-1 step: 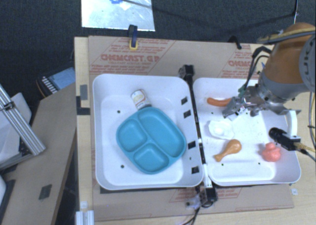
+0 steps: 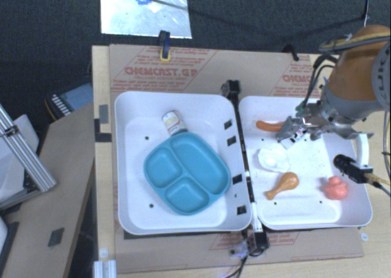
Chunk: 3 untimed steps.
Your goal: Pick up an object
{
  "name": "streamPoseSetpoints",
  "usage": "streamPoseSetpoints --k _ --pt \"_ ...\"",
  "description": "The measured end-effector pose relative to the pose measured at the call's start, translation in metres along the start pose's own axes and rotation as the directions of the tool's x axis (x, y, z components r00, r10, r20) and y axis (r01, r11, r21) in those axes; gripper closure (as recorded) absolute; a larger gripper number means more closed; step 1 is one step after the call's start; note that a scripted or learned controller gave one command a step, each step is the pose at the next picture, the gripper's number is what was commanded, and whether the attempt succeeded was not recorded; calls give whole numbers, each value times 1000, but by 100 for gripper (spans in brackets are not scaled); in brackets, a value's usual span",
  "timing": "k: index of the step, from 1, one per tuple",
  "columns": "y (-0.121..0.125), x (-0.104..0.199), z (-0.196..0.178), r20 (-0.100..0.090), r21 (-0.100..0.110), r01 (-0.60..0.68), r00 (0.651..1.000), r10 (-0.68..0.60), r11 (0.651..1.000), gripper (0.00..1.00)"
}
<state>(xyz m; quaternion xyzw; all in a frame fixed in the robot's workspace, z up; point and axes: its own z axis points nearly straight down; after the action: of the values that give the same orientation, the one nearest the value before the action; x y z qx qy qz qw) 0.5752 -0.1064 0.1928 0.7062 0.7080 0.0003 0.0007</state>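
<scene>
**Q:** Cardboard-brown and white, is that the main surface?

**A:** Yes. The brown tabletop (image 2: 201,66) has red lettering along its far edge and carries two shallow white bins side by side. The left bin (image 2: 131,148) holds a blue divided plate (image 2: 186,173) with three compartments, lying near the bin's middle. Just beyond the plate's far edge lies a small jar (image 2: 173,122) with a pale label, tipped on its side.

**Q:** And the arm?

**A:** A grey arm with an orange band (image 2: 360,75) reaches in from the right, over the far part of the right bin (image 2: 354,212). Its gripper (image 2: 292,131) hangs just above the bin floor. Whether it is open or closed cannot be told, and nothing is seen held in it.

**Q:** What could be picked up there?

**A:** An orange toy sausage (image 2: 269,126) lies just left of the gripper. Nearer the camera sits a white toy fried egg (image 2: 272,159), then a toy chicken drumstick (image 2: 282,184). A pink rubber duck (image 2: 335,188) sits toward the right wall, well apart from the gripper.
</scene>
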Motion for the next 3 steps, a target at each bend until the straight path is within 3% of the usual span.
streamPoseSetpoints --k 2,3 --pt "-11 4 105 -2 5 -1 1000 1 1000 0" --pt "-9 4 90 -1 -1 -1 1000 1 1000 100"
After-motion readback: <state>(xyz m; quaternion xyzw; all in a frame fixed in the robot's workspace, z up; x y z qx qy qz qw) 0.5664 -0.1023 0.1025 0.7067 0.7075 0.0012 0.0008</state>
